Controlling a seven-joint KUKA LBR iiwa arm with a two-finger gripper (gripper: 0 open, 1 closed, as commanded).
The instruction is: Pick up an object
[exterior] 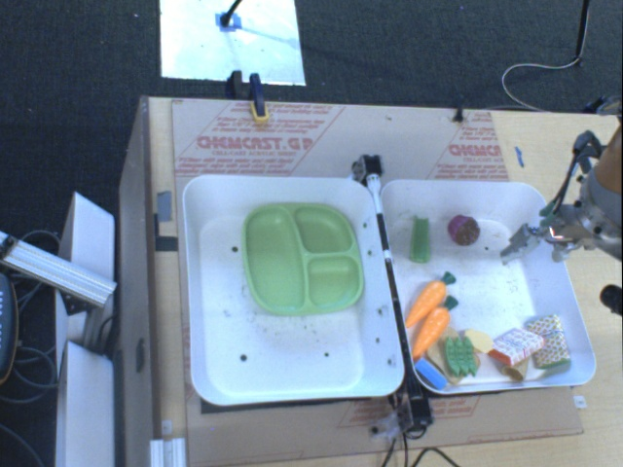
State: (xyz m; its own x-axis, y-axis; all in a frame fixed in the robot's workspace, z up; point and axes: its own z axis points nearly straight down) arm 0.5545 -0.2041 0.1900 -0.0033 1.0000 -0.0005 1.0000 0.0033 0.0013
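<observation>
Starting at the left, we see the left white bin (219,358) holding a light green divided plate (302,259) — three compartments, lying flat a little above the bin's middle. A dark divider strip (386,280) runs where the two bins meet. Past it, in the right white bin (574,300), a small green block (421,239) stands near the upper left, and just to its right sits a round dark red piece (463,229), the two close but apart. Lower down, two orange toy carrots (429,315) lie side by side at a slant, touching or nearly so. Along the bin's lower edge we find a cluster — a blue piece (432,374), a green leafy toy (459,355) on something pale yellow, a small red-and-white box (516,344), and a checkered piece (551,340) farthest right. The gripper (526,241) reaches in over the bin's right side, above bare floor, well apart from the carrots and to the right of the red piece; we cannot tell how it stands, and nothing shows in its grasp.
</observation>
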